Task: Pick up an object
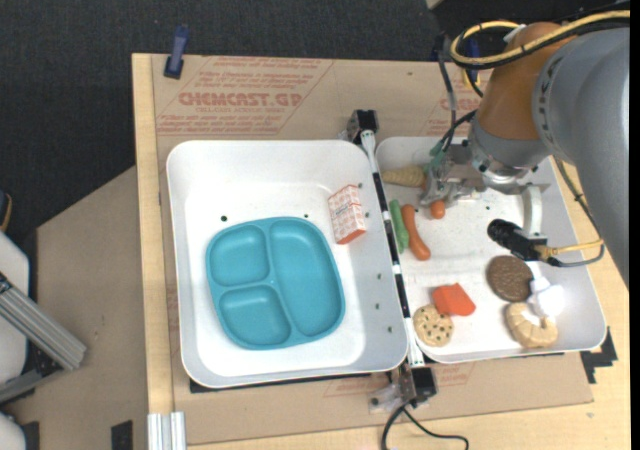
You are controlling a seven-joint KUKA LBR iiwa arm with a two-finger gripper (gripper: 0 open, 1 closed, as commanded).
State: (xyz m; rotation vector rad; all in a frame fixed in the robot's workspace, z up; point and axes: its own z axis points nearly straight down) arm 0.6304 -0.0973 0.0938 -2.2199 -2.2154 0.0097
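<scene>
My gripper [443, 190] is low over the far left part of the right bin [575, 268], with the grey arm and its orange band [515, 88] coming in from the upper right. A small orange piece [437, 208] shows right at the gripper's tip; whether it is held is unclear. Just left of the gripper lies a tan wedge [405, 176]. Below it, side by side, lie a green bean [397, 223] and an orange carrot [416, 235].
The right bin also holds a red-orange block [455, 300], a chip cookie [433, 326], a brown cookie [511, 278] and a pale pastry [530, 326]. In the left bin [190, 188] sit a teal divided plate [275, 281] and a small red-and-white carton [347, 213].
</scene>
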